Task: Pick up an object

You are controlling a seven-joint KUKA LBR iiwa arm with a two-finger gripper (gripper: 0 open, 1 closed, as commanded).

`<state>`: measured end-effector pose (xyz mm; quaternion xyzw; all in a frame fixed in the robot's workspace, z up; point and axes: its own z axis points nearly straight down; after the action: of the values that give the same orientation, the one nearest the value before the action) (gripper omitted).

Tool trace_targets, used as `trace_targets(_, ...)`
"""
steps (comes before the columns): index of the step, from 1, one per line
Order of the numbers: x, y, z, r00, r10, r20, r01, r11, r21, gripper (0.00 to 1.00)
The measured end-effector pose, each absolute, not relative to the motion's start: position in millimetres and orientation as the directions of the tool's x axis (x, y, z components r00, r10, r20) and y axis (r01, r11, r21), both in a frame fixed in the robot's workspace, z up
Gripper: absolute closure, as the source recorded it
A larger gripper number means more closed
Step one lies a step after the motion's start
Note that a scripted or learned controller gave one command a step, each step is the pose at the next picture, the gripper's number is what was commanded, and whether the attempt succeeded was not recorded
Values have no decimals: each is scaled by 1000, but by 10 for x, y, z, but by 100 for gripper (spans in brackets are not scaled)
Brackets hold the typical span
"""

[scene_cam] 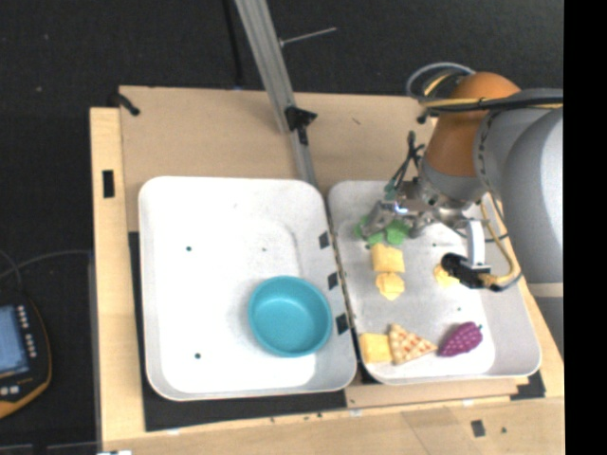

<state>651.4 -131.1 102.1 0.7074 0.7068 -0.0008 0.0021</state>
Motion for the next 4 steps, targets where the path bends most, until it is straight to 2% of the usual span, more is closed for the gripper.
trace_targets(1,6540,-1322,1167,2,1000,-5,1000,-2,12,100)
trace_targets(3,6611,-1393,2144,-2,1000,-1,1000,2,6,100)
trace_targets(4,6395,-965,2281,-6,1000,1,1000,6,1,100)
